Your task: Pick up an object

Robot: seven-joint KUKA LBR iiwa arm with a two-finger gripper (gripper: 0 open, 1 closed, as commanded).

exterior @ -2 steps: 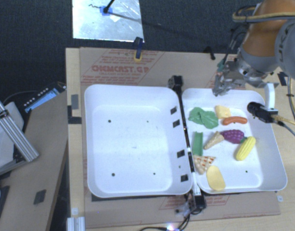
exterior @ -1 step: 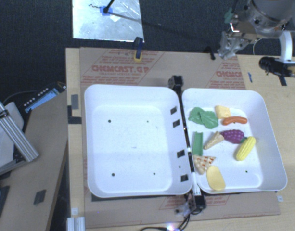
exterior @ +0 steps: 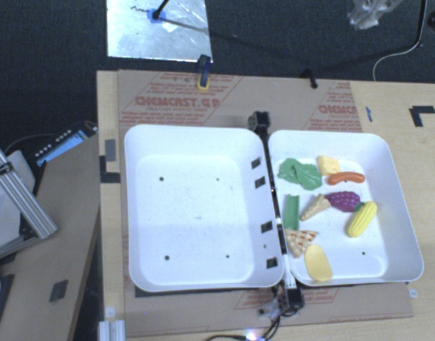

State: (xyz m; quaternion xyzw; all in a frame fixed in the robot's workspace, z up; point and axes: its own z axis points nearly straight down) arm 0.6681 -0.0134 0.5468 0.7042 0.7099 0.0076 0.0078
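The right bin (exterior: 398, 190) holds several toy foods. A green leaf (exterior: 300, 172) lies at its back left, with a yellow block (exterior: 328, 165) and an orange-red sausage (exterior: 345, 178) to its right. Purple grapes (exterior: 343, 201) and a yellow corn cob (exterior: 362, 219) sit mid-right. A green stick (exterior: 292, 210), a tan wedge (exterior: 315, 207), a waffle-patterned slice (exterior: 300, 241) and a pale yellow oval (exterior: 318, 262) lie along the left and front. My gripper (exterior: 370, 4) hangs high beyond the bench's back right corner, blurred and far from every object.
The left bin (exterior: 142, 190) adjoins the right one along a black-clipped divider (exterior: 268, 190). Both rest on cardboard (exterior: 174, 101). A yellow clamp (exterior: 203, 73) and a silver sheet (exterior: 157, 16) lie at the back. A metal frame (exterior: 18, 197) stands at the left.
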